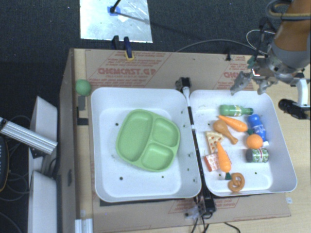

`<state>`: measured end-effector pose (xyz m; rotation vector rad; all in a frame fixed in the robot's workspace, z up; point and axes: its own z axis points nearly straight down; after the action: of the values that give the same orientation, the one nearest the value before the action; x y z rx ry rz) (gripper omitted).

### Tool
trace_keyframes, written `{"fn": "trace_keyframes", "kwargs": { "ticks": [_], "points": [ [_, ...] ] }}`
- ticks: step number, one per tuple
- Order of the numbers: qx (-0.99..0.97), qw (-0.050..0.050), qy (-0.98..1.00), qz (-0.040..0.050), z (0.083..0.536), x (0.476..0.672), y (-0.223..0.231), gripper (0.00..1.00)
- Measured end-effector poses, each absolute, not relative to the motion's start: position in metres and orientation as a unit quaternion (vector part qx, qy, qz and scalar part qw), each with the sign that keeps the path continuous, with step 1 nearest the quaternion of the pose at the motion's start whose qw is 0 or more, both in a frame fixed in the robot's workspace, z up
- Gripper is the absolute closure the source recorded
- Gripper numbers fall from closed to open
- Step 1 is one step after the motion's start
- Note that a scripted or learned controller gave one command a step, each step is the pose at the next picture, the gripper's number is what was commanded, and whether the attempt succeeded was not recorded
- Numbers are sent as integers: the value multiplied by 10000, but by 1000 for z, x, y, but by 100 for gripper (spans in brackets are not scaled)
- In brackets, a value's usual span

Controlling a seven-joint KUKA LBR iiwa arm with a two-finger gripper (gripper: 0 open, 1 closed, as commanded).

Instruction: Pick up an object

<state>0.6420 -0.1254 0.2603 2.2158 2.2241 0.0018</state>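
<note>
The right bin [284, 165] holds several toy foods: a green bottle [235, 111], a carrot [233, 123], a blue can [256, 125], a drumstick [224, 129], an orange [254, 141], a dark can [256, 155], a pizza slice [213, 140], a second carrot [223, 158], a red packet [210, 162] and a pretzel [236, 182]. My gripper [252, 85] hangs over the bin's back edge, above and behind the green bottle. Its fingers are open and spread, with nothing between them.
The left bin [99, 130] carries a green divided plate [148, 140]. A green ball [83, 87] sits on a post at the bench's back left corner. A clamp [183, 84] stands at the back between the bins. Cables run behind the right bin.
</note>
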Motion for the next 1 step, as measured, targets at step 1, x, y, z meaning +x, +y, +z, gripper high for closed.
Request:
{"fn": "trace_keyframes", "kwargs": {
  "ticks": [1],
  "points": [
    [7067,-7,7075,-6,121,641,-141,0]
  ]
}}
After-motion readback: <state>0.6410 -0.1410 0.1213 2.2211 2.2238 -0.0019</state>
